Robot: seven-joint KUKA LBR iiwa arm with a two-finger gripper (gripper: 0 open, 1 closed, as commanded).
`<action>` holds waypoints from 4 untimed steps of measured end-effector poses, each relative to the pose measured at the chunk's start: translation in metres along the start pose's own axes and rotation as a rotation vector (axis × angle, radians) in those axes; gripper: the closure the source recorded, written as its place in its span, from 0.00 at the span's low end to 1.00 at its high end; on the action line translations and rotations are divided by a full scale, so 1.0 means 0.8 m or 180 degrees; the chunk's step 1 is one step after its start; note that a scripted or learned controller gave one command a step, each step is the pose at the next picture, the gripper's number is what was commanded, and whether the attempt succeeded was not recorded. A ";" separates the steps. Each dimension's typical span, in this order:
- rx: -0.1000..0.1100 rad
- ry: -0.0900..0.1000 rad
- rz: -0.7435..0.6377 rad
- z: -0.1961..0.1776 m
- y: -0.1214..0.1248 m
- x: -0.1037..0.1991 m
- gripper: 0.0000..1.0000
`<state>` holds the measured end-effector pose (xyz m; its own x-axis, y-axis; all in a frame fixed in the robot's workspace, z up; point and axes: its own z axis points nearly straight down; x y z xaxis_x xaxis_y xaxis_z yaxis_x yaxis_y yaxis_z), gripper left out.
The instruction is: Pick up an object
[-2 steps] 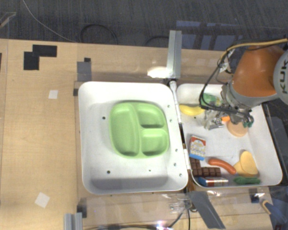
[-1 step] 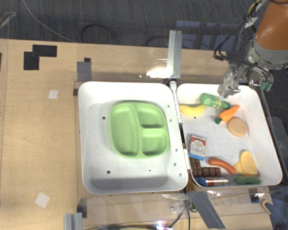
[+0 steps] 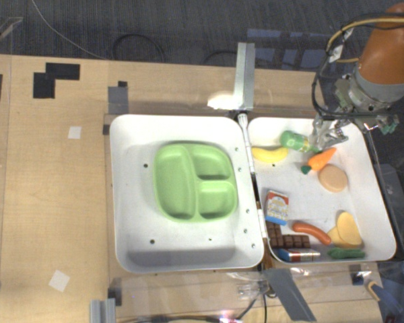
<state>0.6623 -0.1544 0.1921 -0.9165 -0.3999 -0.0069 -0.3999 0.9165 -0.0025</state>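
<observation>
Currently the tool (image 3: 326, 134) hangs over the far part of the right bin (image 3: 384, 200), between the green bottle (image 3: 293, 140) on its left and the carrot (image 3: 320, 159) just nearer. Whether its fingers are apart or together: cannot tell, the metal parts blur against the white floor. Nothing is seen between them, so no grasp is logged.

Layout, right bin: banana (image 3: 270, 155) at far left beside the divider; tan round piece (image 3: 333, 178) just near the carrot; small printed carton (image 3: 277, 206) mid-left; sausage (image 3: 312, 232), yellow wedge (image 3: 347, 229) and a green piece (image 3: 345, 252) along the near wall; chocolate bar (image 3: 287, 238) in the near-left corner. Left bin (image 3: 131, 140) carries a green divided tray (image 3: 194, 182).

Judgement: the step in hand is the descent onto a target; the likeliest candidates are the carrot or the bottle, both close under the tool.

Notes for doing it well:
- Carrot lies slanted, and its near end is close to the tan round piece. Align the fingers across its narrow width, not along it.
- Centre on the thick orange body, away from the green tip.
- Bottle is rounded and may roll toward the banana if struck off-centre.
- Come down straight; a sideways touch would push the carrot into its neighbour.
- Confirm the object sits between the fingers before lifting.
</observation>
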 end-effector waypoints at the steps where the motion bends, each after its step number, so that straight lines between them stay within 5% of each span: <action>1: 0.0009 -0.0005 -0.0523 0.041 -0.047 0.056 1.00; 2: 0.0009 -0.0010 -0.0528 0.041 -0.045 0.055 0.00; 3: 0.0043 -0.0039 -0.0712 0.118 -0.046 0.057 0.00; 4: 0.0035 0.0005 -0.0980 0.119 -0.016 0.026 0.00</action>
<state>0.6493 -0.1739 0.0965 -0.7523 -0.6589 -0.0027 -0.6587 0.7522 -0.0152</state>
